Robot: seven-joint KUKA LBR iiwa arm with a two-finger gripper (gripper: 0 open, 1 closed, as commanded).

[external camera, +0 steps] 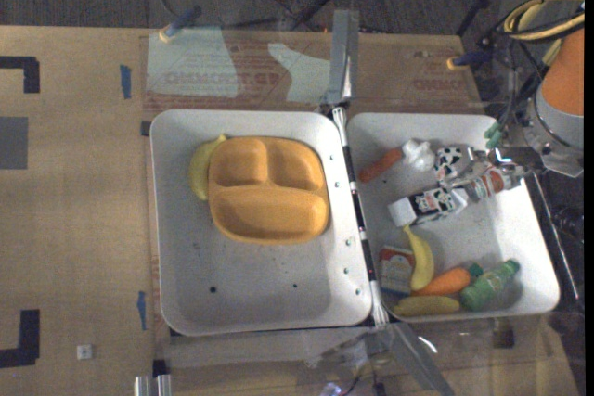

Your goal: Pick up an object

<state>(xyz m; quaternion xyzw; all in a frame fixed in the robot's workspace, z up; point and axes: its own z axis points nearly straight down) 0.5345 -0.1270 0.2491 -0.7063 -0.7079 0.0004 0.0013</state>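
Hand hovers just right of the milk carton; can't tell its grip state. Centre over the carton, drop straight, avoid the bottle beside it.

I make out faint mirrored lettering on the clear panel behind the left bin and on the one behind the right bin, but I can't read either.
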